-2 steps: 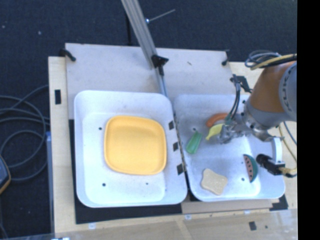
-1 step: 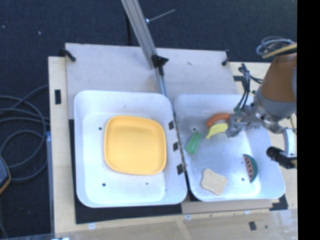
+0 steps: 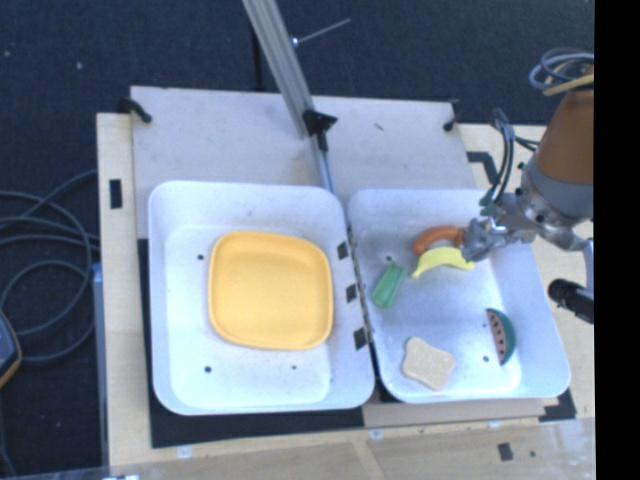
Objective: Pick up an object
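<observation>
this was a robot lab or test cell, not a home. a pale wooden bench point(image 3: 115, 298) stood on dark carpet point(image 3: 60, 48), with loose black cables point(image 3: 40, 258) coiled at the left of the frame. two shallow white bins point(image 3: 170, 218) sat side by side at the centre, holding toy food and a yellow plate point(image 3: 270, 290). an aluminium strut point(image 3: 275, 43) slanted in from the top, and a grey industrial arm point(image 3: 565, 168) with an orange band reached in at the right.

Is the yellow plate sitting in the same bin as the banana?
No, the yellow plate lies in the left bin, while the banana lies in the right bin.
</observation>
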`<state>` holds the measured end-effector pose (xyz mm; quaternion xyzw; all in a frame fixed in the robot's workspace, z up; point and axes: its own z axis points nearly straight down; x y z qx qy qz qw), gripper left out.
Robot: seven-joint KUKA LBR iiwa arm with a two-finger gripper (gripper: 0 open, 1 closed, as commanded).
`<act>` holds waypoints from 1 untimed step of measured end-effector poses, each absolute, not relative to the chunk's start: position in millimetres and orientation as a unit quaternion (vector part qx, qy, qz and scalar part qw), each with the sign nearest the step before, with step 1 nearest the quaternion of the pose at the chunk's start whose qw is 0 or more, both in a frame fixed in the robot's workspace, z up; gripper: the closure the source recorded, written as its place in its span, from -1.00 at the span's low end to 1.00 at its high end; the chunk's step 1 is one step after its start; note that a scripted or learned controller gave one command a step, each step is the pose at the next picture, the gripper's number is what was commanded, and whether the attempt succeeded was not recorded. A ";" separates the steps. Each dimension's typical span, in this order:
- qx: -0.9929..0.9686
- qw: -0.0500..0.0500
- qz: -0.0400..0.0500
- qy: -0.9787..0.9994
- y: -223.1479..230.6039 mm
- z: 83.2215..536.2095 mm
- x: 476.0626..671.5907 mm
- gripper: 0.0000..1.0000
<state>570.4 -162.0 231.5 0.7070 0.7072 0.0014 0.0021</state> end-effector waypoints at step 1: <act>0.707 0.002 0.001 0.707 -162.7 277.9 571.2 1.00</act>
